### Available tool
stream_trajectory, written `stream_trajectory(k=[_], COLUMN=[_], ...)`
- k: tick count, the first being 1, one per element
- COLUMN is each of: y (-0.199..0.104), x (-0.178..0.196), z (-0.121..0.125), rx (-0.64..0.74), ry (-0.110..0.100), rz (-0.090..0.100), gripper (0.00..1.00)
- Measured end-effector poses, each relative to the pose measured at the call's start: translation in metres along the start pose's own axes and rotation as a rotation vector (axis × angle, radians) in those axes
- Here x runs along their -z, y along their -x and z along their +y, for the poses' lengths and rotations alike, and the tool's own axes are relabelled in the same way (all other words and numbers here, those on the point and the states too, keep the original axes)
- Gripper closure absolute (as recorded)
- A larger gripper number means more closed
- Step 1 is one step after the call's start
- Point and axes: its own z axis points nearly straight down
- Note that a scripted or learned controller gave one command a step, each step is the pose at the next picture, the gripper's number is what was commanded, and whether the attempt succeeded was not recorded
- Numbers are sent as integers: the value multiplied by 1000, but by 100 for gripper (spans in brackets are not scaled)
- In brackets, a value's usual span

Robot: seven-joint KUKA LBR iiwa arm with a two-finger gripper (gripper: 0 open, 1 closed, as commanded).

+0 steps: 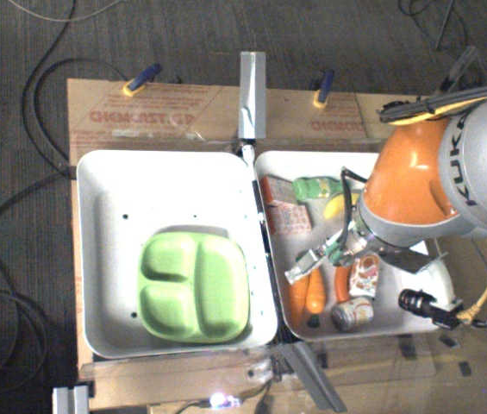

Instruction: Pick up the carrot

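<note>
Item 1. Left bin [105, 188]: shallow, white, smooth plastic with rounded corners. In it we record one pale green divided plate [196, 287], matte and moulded into compartments, lying flat toward the near side.

Item 2. Right bin [450, 274]: same make, set just beside the first. We list its contents:
- Carrot [297, 300]: orange, long and tapered, lying in the near-left corner along the left wall.
- Short orange piece [315, 293]: glossy and rounded, just beside the carrot on its right.
- Red-orange piece [340, 283]: slim, and partly hidden.
- Tin can [352, 315]: metallic and cylindrical, on its side near the front wall.
- Small carton [365, 274]: red-and-white print.
- Green bottle [316, 188]: translucent, lying down at the far end.
- Yellow item [335, 206]: rounded, just beside the bottle.
- Printed packet [288, 219]: flat, red and white, against the left wall.

Item 3. Gripper [308, 266]: silvery metal under the grey and orange arm [407, 192]. It hangs low in the right bin. Its tip overlaps the far ends of the carrot and the short orange piece. We cannot tell whether it touches either, nor whether it is open or closed. We see nothing held in it.
</note>
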Motion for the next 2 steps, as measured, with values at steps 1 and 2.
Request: stream_trajectory(k=[1,2], y=[44,42], x=[-87,-79], z=[-18,-17], rx=[-141,-139], ry=[-1,0], rz=[-2,2], gripper=[0,100])
